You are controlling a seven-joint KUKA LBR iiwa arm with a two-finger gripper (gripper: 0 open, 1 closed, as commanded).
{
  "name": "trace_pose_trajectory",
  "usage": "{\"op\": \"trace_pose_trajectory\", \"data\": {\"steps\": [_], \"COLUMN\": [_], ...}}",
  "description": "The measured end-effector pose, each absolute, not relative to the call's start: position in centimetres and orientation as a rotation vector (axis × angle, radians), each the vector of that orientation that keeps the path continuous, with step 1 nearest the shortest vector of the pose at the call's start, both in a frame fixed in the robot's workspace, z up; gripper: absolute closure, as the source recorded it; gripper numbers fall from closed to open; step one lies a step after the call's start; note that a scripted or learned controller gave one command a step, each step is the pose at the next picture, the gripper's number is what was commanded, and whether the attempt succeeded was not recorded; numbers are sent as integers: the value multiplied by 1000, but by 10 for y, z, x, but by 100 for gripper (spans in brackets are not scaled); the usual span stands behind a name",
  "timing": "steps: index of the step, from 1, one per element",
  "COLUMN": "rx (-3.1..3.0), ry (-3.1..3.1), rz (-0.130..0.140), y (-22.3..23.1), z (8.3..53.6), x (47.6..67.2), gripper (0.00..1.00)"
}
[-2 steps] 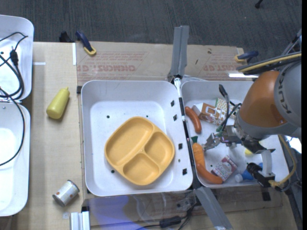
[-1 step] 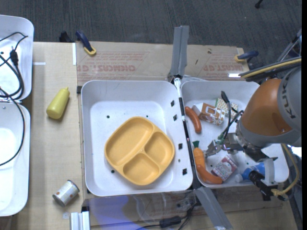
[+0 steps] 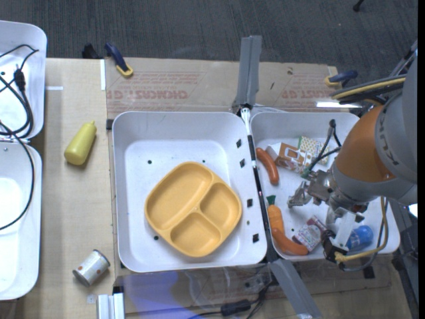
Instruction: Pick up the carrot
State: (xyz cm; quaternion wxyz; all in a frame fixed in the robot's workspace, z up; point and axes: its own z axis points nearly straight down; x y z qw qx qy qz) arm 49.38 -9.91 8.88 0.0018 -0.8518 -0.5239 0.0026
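The carrot (image 3: pixel 279 231) lies in the right bin (image 3: pixel 292 126), at its 7 o'clock corner, not yet lifted. The gripper (image 3: pixel 300 196) hangs near it at 1 o'clock; whether it is open or closed, I cannot tell. A small packet (image 3: pixel 309 234) lies just beside the carrot at 3 o'clock and may hinder the grasp. A sausage (image 3: pixel 268 165) lies at 12 o'clock.
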Motion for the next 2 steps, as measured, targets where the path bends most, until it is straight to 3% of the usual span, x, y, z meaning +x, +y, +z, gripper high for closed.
{"op": "trace_pose_trajectory", "data": {"steps": [1, 2], "rx": [-2468, -2455], "ry": [-1940, -1953], "rz": [7, 8], "y": [-104, -106], "z": [89, 89], "x": [591, 521], "gripper": [0, 0]}}
